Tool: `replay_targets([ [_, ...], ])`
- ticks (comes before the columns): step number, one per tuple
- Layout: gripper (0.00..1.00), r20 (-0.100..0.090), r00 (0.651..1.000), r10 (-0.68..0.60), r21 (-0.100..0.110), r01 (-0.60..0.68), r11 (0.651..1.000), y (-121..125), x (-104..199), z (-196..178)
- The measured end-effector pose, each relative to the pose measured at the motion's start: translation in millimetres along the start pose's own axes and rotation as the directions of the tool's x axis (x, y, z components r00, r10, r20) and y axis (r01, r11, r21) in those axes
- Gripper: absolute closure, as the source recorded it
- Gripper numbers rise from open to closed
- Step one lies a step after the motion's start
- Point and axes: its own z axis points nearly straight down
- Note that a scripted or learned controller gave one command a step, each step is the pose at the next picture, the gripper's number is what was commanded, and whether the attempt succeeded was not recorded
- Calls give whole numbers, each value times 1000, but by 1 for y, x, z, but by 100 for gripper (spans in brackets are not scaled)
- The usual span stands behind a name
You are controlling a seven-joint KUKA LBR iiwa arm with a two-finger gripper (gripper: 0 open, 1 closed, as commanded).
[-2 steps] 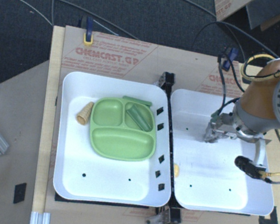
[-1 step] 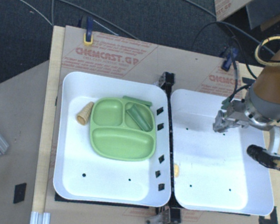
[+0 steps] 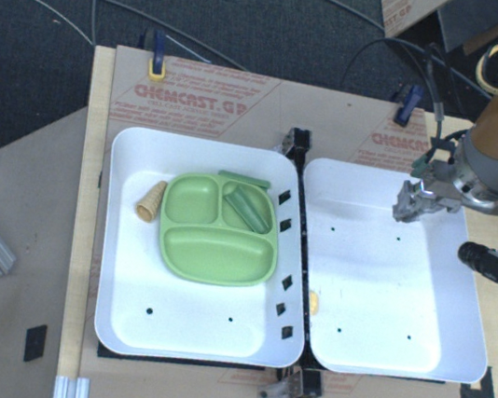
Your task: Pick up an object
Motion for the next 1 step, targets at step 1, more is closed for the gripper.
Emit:
replay_targets([
  [1, 100, 1, 1000, 1, -1, -1, 1000, 6, -8, -61],
])
